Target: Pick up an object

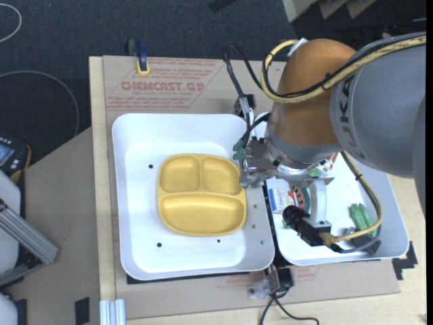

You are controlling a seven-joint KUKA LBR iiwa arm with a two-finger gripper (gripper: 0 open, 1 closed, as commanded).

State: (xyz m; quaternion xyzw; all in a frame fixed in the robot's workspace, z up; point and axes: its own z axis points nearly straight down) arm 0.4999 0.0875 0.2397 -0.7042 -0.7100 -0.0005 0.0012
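A yellow divided plate (201,195) lies flat in the left white bin (125,181). The right bin (400,239) holds a small white pack with blue and red print (283,199), a pale tube-like item (316,200) and a green object (362,215). My gripper (251,168) hangs under the orange wrist band, over the seam between the two bins, just right of the plate's upper right corner. The arm's bulk hides most of the gripper and the back of the right bin.
Both bins rest on a brown board (169,83) with red print. A black connector and yellow-black cable (312,230) hang from the arm over the right bin. A blue and yellow clamp (141,56) sits at the board's back edge.
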